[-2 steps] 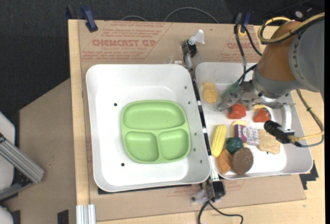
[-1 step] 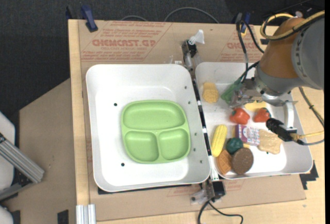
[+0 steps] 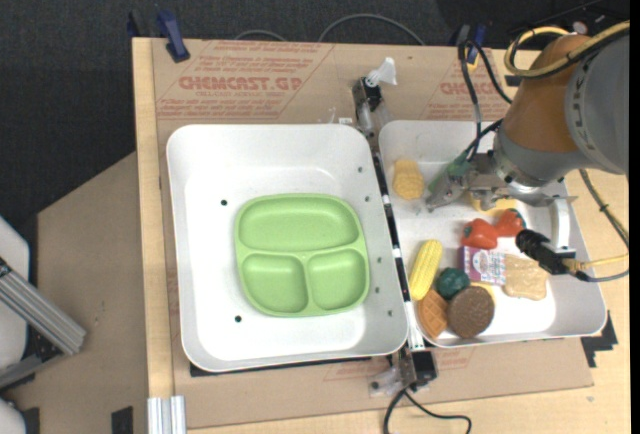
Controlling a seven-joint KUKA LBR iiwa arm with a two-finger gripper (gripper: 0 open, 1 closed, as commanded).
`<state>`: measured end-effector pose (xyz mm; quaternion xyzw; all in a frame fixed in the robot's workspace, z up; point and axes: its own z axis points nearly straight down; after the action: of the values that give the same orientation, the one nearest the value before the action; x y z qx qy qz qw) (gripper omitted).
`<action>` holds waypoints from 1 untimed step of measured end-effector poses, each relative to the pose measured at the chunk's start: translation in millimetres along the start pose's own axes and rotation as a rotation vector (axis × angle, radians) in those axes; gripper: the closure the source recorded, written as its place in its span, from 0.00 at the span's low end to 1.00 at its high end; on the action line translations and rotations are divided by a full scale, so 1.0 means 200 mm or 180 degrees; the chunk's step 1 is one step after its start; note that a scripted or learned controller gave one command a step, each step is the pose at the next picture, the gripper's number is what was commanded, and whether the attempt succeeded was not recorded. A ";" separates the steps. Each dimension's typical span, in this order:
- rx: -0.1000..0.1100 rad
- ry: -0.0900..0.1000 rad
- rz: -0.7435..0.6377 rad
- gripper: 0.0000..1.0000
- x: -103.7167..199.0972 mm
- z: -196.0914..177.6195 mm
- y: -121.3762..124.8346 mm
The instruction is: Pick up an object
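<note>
Wooden bench [image 3: 250,72], left bin [image 3: 190,222] holding green tray [image 3: 300,254], right bin [image 3: 575,307] with toy food, hand [image 3: 455,184] grip unclear

Bench [image 3: 280,62] bears two bins [image 3: 200,182].

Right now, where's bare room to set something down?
Left bin: white floor all around the green tray, widest along its far and left sides. Right bin: crowded near the corn and cookie; a bare strip along its far wall.

Arm [image 3: 590,112] cut off at right edge
</note>
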<state>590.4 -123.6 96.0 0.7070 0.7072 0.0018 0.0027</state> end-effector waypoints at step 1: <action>0.0035 0.0008 0.0010 0.00 -0.07 0.06 -0.20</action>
<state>550.3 -137.3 84.2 0.7081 0.7061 -0.0012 -0.0020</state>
